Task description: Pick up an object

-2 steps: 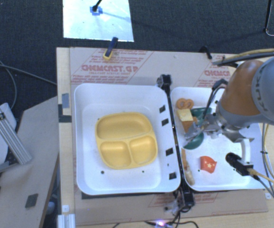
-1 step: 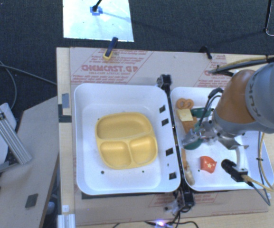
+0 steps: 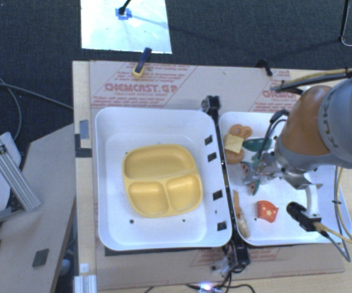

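Gripper (image 3: 253,180) down in the right bin (image 3: 328,234), finger state impossible to tell. Crowding it: yellow block (image 3: 233,143), pretzel (image 3: 241,130), red piece (image 3: 267,210). Yellow divided tray (image 3: 161,179) fills the left bin (image 3: 111,163).

Two shallow white bins sit side by side on the bench. The left bin (image 3: 108,163) holds a yellow divided tray (image 3: 161,179) near its centre. In the right bin (image 3: 285,235), the arm (image 3: 322,127) reaches in from three o'clock, and its gripper (image 3: 253,174) hangs low over the bin's middle. At eleven o'clock from the gripper lie a yellow block (image 3: 233,144) and a brown pretzel-shaped piece (image 3: 241,130). A red piece (image 3: 267,211) lies at five o'clock, and a tan stick (image 3: 240,215) lies along the bin's left wall.
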`<move>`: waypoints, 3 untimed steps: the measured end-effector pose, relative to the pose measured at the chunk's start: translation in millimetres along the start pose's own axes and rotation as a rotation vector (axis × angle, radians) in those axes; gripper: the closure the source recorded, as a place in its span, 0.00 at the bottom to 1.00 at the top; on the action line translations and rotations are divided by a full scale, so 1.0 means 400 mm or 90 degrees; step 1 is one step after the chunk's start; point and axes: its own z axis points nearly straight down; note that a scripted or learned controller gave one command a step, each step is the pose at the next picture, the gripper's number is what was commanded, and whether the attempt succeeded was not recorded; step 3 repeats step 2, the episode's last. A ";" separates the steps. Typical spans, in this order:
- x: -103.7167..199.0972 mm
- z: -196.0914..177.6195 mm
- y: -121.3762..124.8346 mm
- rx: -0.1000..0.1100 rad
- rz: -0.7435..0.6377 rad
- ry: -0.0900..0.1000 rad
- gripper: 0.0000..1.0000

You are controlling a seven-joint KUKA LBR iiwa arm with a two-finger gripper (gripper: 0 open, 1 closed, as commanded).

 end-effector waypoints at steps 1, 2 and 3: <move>0.135 -0.238 0.077 -0.006 -0.006 0.001 1.00; 0.185 -0.425 0.060 -0.005 -0.005 0.001 1.00; 0.185 -0.425 0.060 -0.005 -0.005 0.001 1.00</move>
